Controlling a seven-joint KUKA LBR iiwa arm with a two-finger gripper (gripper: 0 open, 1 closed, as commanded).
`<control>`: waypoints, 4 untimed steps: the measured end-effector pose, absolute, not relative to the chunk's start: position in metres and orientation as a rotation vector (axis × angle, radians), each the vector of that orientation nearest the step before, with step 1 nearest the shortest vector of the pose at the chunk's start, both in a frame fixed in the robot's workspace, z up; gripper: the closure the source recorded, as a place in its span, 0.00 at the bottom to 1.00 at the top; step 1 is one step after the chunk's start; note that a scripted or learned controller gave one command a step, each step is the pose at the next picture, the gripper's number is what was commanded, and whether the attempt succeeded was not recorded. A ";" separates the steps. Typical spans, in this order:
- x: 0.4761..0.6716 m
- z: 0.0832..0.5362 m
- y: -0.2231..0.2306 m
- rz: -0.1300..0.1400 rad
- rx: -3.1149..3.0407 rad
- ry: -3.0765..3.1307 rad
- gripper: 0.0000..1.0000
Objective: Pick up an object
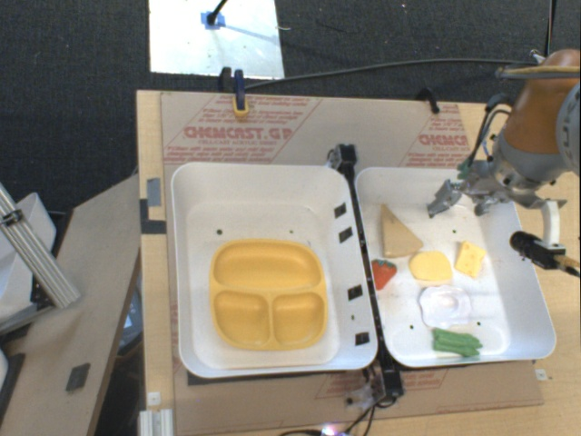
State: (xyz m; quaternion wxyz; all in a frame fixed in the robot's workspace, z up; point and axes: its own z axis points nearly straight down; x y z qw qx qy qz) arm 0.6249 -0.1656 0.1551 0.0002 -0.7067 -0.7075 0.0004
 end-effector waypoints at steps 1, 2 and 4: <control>0.628 0.095 -0.159 0.002 -2.215 -2.225 0.00; 0.630 0.110 -0.160 -0.004 -2.218 -2.232 1.00; 0.643 0.217 -0.176 -0.006 -2.224 -2.230 1.00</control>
